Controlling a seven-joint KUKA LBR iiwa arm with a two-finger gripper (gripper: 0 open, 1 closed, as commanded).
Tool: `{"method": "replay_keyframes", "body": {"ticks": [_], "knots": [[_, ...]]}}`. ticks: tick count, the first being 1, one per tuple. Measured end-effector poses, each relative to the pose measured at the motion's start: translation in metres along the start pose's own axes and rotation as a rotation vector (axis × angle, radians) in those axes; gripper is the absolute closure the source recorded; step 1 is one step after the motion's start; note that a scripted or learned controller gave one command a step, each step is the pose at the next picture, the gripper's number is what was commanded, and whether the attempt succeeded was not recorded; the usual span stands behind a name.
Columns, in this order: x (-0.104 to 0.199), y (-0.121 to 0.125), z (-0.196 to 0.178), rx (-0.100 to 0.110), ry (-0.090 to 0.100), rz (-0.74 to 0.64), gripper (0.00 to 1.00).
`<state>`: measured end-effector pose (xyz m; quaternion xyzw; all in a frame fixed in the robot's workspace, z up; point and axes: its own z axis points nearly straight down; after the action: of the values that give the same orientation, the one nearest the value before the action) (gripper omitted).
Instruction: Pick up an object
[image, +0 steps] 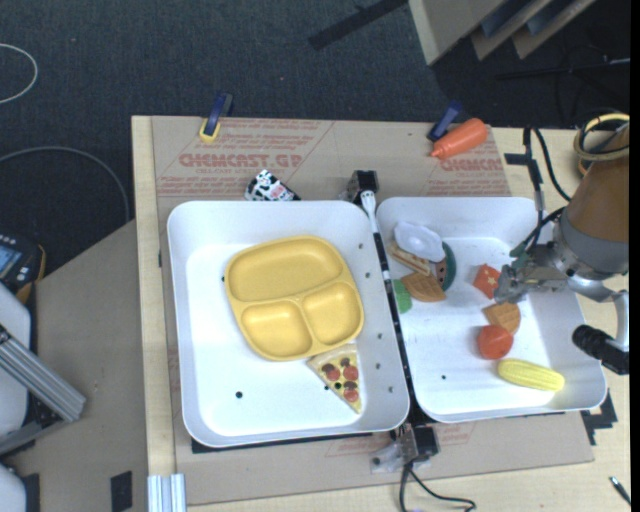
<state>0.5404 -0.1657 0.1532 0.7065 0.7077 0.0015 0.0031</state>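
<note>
ok so the gripper (520, 279) is parked low over the right bin (450, 392), near its right edge; whether it's clenched or released can't be told from here. The likely target, a small orange-red block (487, 280), is sat just beside it, toward the bin's middle. It should probably be centred over that block before anything gets squeezed, since a brown chunk (503, 316) and a red tomato (494, 342) are crowded close. A yellow corn cob (530, 375) is found by the near edge. In the left bin (200, 300), a yellow divided plate (293, 297) and a pizza slice (343, 375) are kept

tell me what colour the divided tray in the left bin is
Yellow: the divided tray is plain yellow all over, seen clearly in the camera view.
</note>
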Motion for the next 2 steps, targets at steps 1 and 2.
{"method": "replay_keyframes", "body": {"ticks": [1,2], "knots": [[0.006,0.002,-0.045,-0.001,0.0,0.0,1.0],[0.005,0.003,-0.074,0.0,0.0,0.0,1.0]]}}
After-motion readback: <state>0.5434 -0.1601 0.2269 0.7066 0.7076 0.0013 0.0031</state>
